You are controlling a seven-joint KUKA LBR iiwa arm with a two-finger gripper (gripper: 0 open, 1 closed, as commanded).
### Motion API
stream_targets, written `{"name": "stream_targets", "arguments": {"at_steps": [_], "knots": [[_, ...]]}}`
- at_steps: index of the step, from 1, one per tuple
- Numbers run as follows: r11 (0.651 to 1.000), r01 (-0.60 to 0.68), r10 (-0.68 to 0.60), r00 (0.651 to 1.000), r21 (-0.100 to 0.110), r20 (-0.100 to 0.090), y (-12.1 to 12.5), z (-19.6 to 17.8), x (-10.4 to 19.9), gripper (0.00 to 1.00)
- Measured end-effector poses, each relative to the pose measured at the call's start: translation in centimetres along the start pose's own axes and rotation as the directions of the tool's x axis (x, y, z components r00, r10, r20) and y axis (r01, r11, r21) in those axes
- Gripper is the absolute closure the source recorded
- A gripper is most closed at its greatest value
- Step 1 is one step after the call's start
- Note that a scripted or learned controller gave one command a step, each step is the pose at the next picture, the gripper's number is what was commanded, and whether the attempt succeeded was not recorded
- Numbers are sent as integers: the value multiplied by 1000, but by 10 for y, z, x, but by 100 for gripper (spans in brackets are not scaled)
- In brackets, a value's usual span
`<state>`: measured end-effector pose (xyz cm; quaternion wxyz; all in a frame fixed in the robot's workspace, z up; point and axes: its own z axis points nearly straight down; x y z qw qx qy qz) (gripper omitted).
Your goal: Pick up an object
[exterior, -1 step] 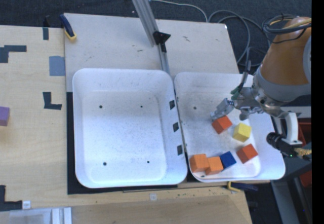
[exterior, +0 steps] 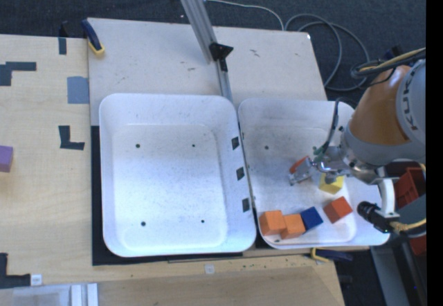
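Right white plastic bin [exterior: 277, 118]: 2 orange cubes [exterior: 282, 223] and 1 blue cube [exterior: 312, 217] along its near edge; 1 red-brown cube [exterior: 338, 209] toward the near right corner; 1 yellow cube [exterior: 332, 184] just beside the claw [exterior: 304, 169]. Claw low over the bin floor; its grip state cannot be told.

A robotics lab — taped bench [exterior: 41, 159], 2 white bins [exterior: 111, 159], loose cables [exterior: 325, 28].

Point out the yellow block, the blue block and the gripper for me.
yellow block [exterior: 333, 185], camera view, top face.
blue block [exterior: 311, 217], camera view, top face.
gripper [exterior: 309, 167], camera view, at its tip.
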<state>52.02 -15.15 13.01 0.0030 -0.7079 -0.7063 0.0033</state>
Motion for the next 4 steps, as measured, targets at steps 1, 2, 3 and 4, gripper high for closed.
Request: {"name": "stream_targets", "arguments": {"at_steps": [1,2,3,4], "knots": [[1000,6,-6,1000,-9,1,41,39,27,0],[1000,5,-5,1000,-7,-1,39,28,27,100],[1000,11,-12,1000,-16,-2,70,-67,103,100],[1000,12,-12,1000,-8,-3,96,-62,174,100]]}}
